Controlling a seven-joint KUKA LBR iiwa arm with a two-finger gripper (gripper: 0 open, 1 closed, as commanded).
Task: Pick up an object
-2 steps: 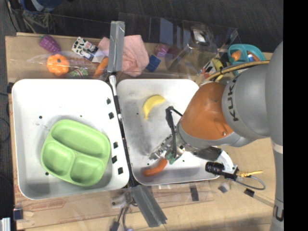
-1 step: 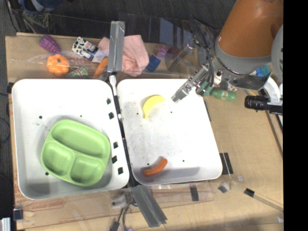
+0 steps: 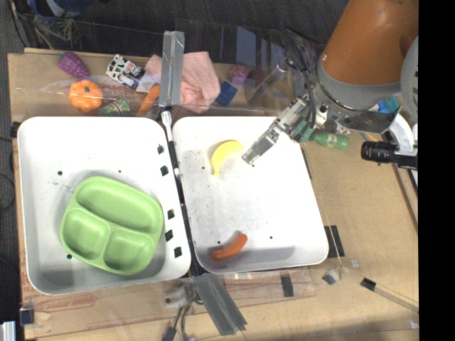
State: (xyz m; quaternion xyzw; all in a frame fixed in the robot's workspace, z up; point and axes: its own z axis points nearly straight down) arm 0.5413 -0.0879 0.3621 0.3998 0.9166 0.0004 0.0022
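Note:
A yellow banana-shaped piece [image 3: 224, 153] lies in the upper middle of the right bin [image 3: 284, 212]. An orange sausage-shaped piece [image 3: 229, 247] rests near that bin's front edge. My gripper [image 3: 251, 155] reaches in from the upper right, slanting down to the left, and its tip hangs just right of the yellow piece. I see nothing held in it. The orange-banded arm [image 3: 370, 34] looms over the bin's far right corner.
The left bin [image 3: 43, 155] holds a green divided plate [image 3: 112, 224]. Behind the bins lie a small orange pumpkin [image 3: 85, 94], a purple toy [image 3: 73, 65], a pink cloth [image 3: 195, 80] and other clutter. A green bottle [image 3: 328, 140] sits beside the right bin's far right corner.

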